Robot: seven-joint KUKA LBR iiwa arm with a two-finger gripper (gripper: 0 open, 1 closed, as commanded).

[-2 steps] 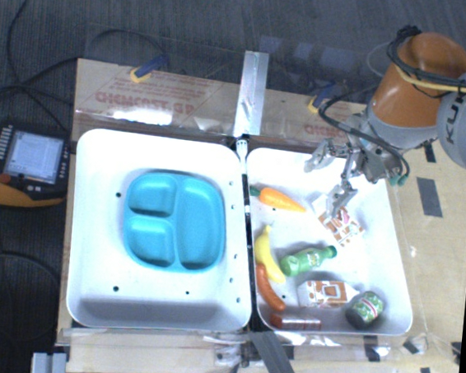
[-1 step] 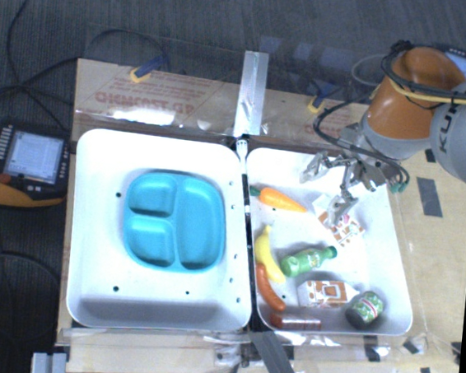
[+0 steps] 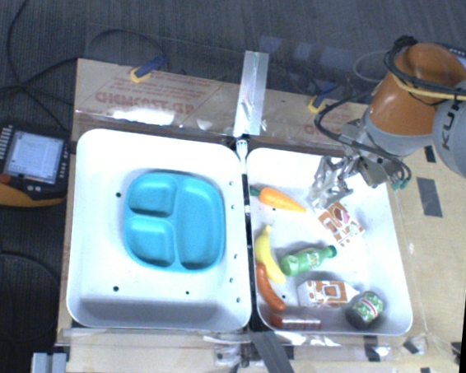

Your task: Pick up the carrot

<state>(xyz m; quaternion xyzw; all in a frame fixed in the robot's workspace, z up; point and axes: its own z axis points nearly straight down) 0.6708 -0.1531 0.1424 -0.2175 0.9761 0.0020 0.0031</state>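
The carrot (image 3: 281, 200), orange with a green top, lies in the right bin (image 3: 396, 248) near its upper left, pointing right. My gripper (image 3: 329, 188) hangs just to the right of the carrot's tip, above the bin floor, its fingers apart and nothing between them. The grey arm with its orange band reaches in from the upper right.
In the right bin lie a small patterned box (image 3: 341, 223), a green bottle (image 3: 306, 259), a banana (image 3: 265, 255), a red sausage (image 3: 270, 291), a carton (image 3: 325, 293) and a dark can (image 3: 365, 309). The left bin (image 3: 89, 291) holds a blue divided tray (image 3: 171, 220).
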